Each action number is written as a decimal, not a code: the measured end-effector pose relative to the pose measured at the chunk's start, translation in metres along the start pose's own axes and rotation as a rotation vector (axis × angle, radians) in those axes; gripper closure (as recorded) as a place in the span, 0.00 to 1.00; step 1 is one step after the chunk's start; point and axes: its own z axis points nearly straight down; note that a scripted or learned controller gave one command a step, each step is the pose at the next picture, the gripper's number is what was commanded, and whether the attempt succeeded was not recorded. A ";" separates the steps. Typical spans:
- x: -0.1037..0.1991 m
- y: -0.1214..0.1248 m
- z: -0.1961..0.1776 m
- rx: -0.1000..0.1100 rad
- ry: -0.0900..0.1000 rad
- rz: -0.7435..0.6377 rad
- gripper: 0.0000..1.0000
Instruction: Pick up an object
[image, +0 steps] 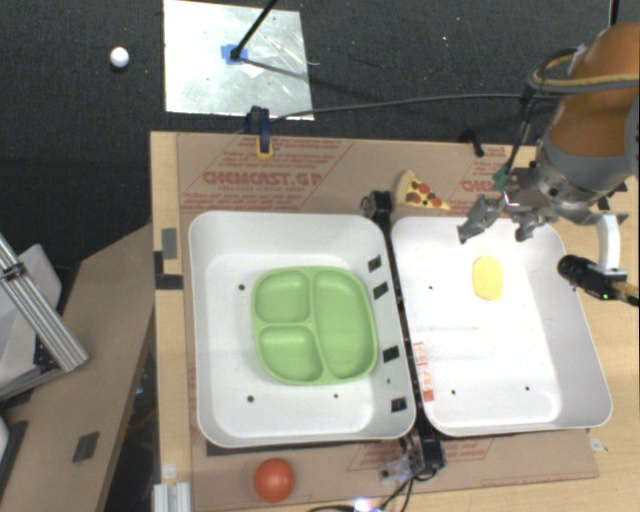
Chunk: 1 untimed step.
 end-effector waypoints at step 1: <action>0.002 -0.002 0.062 0.004 0.001 0.002 0.00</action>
